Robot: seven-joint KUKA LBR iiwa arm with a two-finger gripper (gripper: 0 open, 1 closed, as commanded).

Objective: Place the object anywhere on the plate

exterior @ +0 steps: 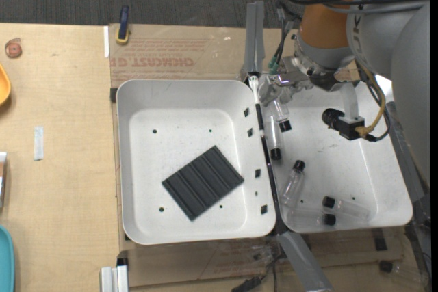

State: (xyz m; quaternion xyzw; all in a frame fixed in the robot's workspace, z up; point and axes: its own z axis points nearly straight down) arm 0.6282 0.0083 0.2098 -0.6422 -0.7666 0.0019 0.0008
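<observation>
the two-finger gripper [279, 94] is seen at the upper left corner of the right white bin [383, 205], close against the divider between the bins. whether it is released or clenched cannot be told, since the wrist and cables mask it.

several clear plastic tubes with black caps are scattered in that bin. one clear tube [277, 126] lies just below the gripper, its long axis running roughly along the divider, away from the gripper toward the near edge; it may be touching the gripper's tip, but this cannot be confirmed. a second tube [293, 184] lies further below and slightly right, tilted, and two more tubes [342, 208] rest well apart from the gripper at the bin's lower right.

the dark grey ribbed rectangular plate [202, 182] lies in the left white bin [137, 147], below and well to the left of the gripper, across the divider.

it is judged that the nearest tube is the likely target, and that its long axis should be crossed by the closing direction.
</observation>
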